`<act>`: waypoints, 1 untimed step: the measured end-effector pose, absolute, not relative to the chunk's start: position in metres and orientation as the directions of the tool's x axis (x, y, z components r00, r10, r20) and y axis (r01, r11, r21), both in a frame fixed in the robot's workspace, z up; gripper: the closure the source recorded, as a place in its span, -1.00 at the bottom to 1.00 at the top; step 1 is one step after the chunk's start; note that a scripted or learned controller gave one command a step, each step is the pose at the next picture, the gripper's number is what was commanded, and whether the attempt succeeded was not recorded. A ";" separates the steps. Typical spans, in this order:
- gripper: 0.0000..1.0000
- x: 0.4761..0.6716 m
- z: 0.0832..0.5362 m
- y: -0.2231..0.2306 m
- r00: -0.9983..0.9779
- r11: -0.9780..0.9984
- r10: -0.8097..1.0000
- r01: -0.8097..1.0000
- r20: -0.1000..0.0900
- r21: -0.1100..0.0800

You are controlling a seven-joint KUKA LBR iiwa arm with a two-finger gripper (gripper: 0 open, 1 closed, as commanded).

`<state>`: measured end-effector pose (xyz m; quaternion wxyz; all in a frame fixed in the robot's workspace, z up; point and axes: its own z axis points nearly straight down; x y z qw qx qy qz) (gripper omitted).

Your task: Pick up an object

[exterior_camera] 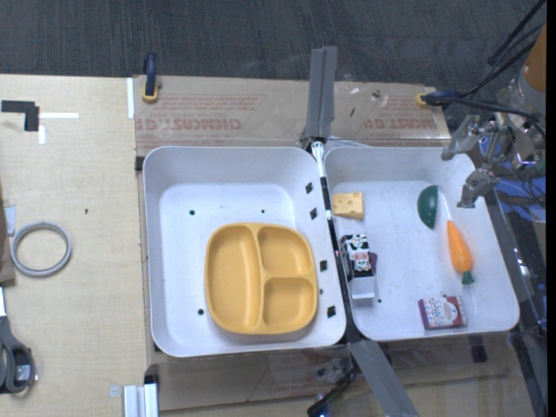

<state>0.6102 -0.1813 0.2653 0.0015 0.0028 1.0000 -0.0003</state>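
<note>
Where frame cuts off, gripper [483, 165] indistinct.

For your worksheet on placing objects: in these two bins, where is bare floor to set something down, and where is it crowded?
Free: the left bin floor behind the yellow divided plate, and the right bin middle between the milk carton and carrot. Crowded: the right side, where the carrot, green piece and red box line up.

Metal-grey end effector [486, 159] hardware at the right edge, all silvery brackets and slim fingers catching the light. Black cables loop down from the top corner, blue wiring runs alongside, and a tan-orange patch of the arm [537, 63] peeks above.
</note>
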 end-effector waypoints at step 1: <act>-1.00 0.591 0.122 -0.219 -1.000 1.000 -0.019 -0.019 -0.002 -0.001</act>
